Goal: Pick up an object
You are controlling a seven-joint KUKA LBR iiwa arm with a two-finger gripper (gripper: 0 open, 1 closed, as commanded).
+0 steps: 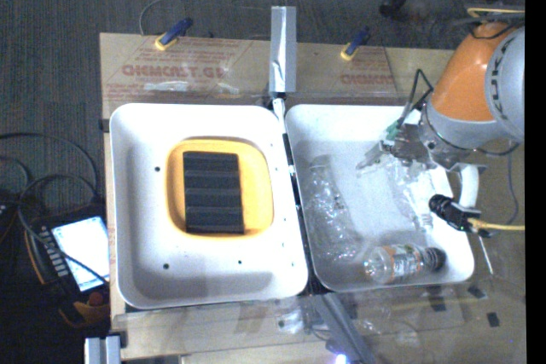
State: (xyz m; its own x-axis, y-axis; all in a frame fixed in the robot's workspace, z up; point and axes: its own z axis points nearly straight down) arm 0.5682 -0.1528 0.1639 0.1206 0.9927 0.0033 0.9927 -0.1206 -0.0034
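- Two white bins sit side by side on the surface; my gripper (408,151) hangs over the far right part of the right bin (341,119), above a crumpled piece of clear plastic (403,183).
- Whether my gripper is open or closed, I cannot tell from this slanted look down; nothing visible sits in its grasp.
- Risk, as I judge it: everything in the right bin is transparent and hard to make out against the white floor, so I could close beside a thing rather than around it.
- The crumpled clear bottle (328,205) near the bin's left wall looks thin and springy; a squeeze could make it slip out.
- The capped bottle (403,260) lies on its side near the bin's near edge, close to the wall, so a descent there could strike the rim, and its round body may roll away.
- The left bin (136,209) holds a yellow tray with a black ridged insert (213,192), lying flat in the middle, well apart from me.
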